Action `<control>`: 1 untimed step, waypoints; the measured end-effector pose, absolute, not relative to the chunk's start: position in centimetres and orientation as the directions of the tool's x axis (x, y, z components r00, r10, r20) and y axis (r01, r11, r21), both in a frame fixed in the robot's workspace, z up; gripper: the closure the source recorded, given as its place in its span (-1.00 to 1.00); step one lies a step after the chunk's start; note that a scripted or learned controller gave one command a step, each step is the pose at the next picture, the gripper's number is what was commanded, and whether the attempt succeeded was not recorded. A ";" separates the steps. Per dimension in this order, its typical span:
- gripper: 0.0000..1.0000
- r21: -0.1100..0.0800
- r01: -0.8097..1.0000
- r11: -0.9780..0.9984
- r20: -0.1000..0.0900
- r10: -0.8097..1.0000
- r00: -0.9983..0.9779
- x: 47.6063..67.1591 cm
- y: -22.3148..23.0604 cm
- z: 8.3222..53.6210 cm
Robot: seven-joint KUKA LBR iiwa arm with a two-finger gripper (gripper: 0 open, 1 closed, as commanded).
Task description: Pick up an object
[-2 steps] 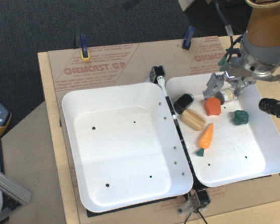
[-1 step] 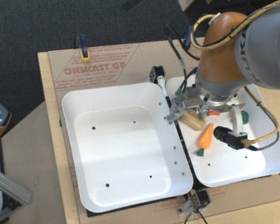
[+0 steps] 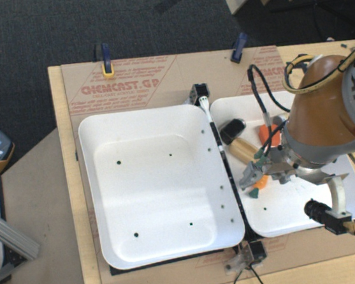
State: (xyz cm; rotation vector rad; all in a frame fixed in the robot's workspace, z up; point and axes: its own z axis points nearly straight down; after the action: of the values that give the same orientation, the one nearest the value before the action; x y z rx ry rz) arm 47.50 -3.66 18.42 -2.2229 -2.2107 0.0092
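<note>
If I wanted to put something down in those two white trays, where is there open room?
The left bin has bare floor from wall to wall, bordered on its right by the divider rim. The right bin is crowded in its upper middle, where the claw sits among a black-headed brush and orange pieces; a bare strip remains along its near-left corner.

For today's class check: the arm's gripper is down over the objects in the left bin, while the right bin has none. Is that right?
Bins are swapped. The camera view shows the gripper down over the objects in the right bin, while the left bin has none.
</note>
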 end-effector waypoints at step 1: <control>1.00 0.001 1.000 -0.002 0.000 1.000 0.002 48.0 -3.4 19.5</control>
State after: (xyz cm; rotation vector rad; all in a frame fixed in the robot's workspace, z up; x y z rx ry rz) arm 47.95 -3.44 19.48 -2.2247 -2.2193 -0.0013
